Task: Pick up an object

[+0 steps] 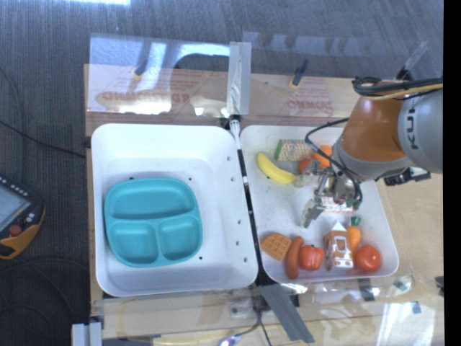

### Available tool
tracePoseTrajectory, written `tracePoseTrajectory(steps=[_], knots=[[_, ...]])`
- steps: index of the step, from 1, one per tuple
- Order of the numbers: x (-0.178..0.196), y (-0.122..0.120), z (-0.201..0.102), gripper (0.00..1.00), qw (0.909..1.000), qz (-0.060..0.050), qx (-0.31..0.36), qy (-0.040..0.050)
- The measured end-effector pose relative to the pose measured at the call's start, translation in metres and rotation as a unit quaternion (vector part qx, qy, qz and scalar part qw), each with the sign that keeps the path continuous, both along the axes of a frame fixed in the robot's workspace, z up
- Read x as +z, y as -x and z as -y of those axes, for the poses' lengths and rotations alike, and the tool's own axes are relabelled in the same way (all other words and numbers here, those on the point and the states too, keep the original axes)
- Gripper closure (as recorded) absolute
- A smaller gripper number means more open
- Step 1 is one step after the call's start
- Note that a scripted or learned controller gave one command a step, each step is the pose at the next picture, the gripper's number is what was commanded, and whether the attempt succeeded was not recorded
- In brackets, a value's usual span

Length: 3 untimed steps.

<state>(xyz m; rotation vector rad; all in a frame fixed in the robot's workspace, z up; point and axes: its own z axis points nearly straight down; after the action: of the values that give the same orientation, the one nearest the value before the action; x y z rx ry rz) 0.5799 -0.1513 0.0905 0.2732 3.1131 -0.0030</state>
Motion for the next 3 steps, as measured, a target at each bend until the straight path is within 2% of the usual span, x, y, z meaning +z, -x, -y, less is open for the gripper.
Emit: tracePoseTrajectory(steps=[1,2,3], knots=[[-0.001,-0.068,-0.056,0.00,0.9999,-0.013,-0.009,-0.0008],[0.000,-0.002,-0.019,0.00,0.9961,-0.002,-0.088,-0.0026],[0.000,-0.063,-0.023,0.00,0.9864,-0.014,-0.164,-0.0018]])
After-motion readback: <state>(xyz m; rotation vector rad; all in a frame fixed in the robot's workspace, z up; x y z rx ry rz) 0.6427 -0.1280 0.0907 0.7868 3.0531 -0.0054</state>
